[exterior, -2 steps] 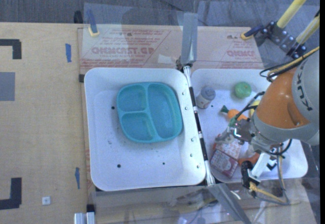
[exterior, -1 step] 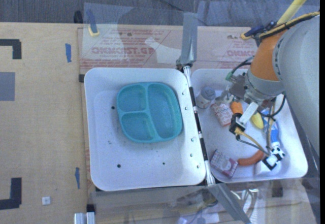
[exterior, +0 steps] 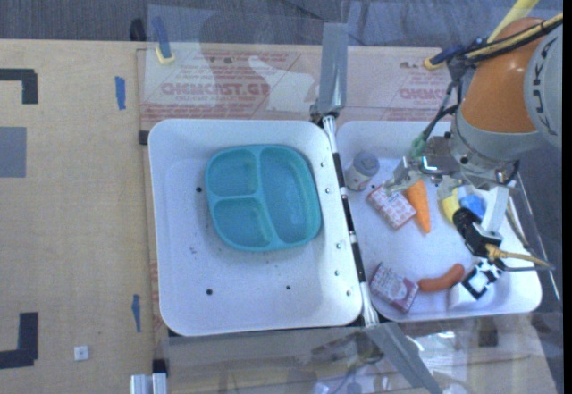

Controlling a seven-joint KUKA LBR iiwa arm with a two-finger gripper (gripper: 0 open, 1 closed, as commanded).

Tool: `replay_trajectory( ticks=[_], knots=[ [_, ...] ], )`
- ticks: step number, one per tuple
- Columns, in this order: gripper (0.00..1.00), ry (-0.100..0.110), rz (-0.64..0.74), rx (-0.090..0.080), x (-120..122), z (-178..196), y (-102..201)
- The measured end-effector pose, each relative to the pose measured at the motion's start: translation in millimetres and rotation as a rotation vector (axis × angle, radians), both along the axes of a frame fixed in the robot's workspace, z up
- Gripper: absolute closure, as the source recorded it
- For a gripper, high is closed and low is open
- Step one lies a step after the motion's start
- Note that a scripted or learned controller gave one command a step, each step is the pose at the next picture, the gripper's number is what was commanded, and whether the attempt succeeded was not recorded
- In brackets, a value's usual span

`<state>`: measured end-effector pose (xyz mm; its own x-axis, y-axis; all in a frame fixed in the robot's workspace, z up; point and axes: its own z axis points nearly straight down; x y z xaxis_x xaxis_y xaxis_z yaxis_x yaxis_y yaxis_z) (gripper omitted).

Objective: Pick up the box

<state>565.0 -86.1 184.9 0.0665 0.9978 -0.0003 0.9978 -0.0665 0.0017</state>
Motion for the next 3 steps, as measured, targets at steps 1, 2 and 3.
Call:
replay_trajectory(
  ticks=[1, 2, 3],
  knots=[
    [0.0, -0.009, 0.08, 0.0, 3, -96, -9],
    [0.0, -0.001, 0.19, -0.001, 39, 8, 19],
    [0.0, -0.001, 0.468, -0.001, -2, -84, -13]
  ],
)
